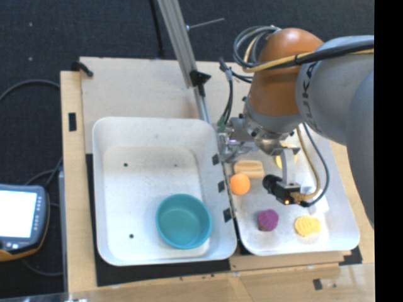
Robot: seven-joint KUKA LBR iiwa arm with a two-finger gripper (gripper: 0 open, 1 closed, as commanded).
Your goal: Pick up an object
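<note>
1. While the arm point(296, 80) hangs over the right bin point(343, 231), its gripper point(242, 145) sits at twelve o'clock of the tan block point(248, 167); grip state unclear.
2. Orange ball point(239, 184) touches the block at six o'clock; purple piece point(267, 219) and yellow piece point(307, 226) lie lower.
3. Teal bowl point(183, 221) rests in the left bin point(126, 143).

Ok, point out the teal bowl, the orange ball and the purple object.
teal bowl point(183, 221), camera view, its inside bottom.
orange ball point(239, 184), camera view, its top middle.
purple object point(267, 219), camera view, its top middle.
</note>
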